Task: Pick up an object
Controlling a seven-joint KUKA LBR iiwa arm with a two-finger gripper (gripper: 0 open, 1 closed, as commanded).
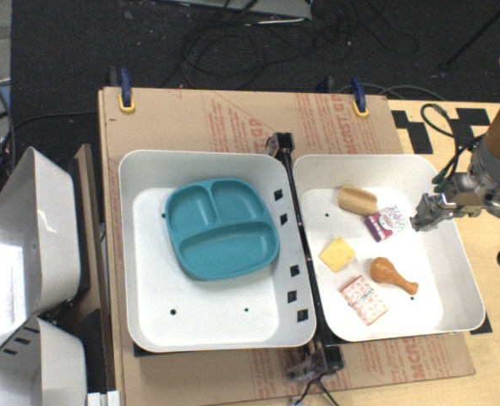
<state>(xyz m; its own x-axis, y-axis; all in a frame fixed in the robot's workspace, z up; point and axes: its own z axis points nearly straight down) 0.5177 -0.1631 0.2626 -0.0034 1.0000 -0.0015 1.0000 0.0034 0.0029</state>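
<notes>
The right bin (453, 307) holds several small items: a tan bread roll (357, 200), a purple and white packet (386, 222), a yellow cheese wedge (337, 254), a brown chicken drumstick (392, 275) and a red and white patterned packet (364, 299). My gripper (425, 213) hangs over the right side of this bin, just right of the purple packet and apart from it. Nothing shows between its fingers.
The left bin (140, 252) carries a teal divided plate (222, 228). A black divider (299, 244) runs between the bins. White containers (25, 252) stand off the bench at the left. Cables lie on the dark floor behind.
</notes>
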